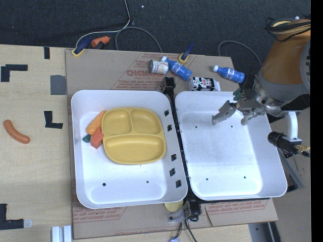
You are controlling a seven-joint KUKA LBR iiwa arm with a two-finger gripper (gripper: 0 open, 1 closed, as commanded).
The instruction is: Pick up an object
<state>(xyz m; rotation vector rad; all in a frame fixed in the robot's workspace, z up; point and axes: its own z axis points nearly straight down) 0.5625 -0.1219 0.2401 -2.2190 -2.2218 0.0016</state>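
A yellow divided plate (133, 135) lies in the left bin (121, 190). An orange carrot-like toy (95, 127) with a green and red end rests against the plate's left side. My gripper (229, 120) hangs over the far part of the right bin (227, 165), near its back wall. Its two fingers (220, 116) are spread open and nothing sits between them. The arm's grey wrist and orange band (287, 49) come in from the right.
Behind the bins lie a blue bottle (179, 68), another blue bottle (229, 73) and a small black-and-white pack (204, 83). An orange sausage toy (16, 131) lies on the bench far left. A clamp (93, 43) and cables sit at the back.
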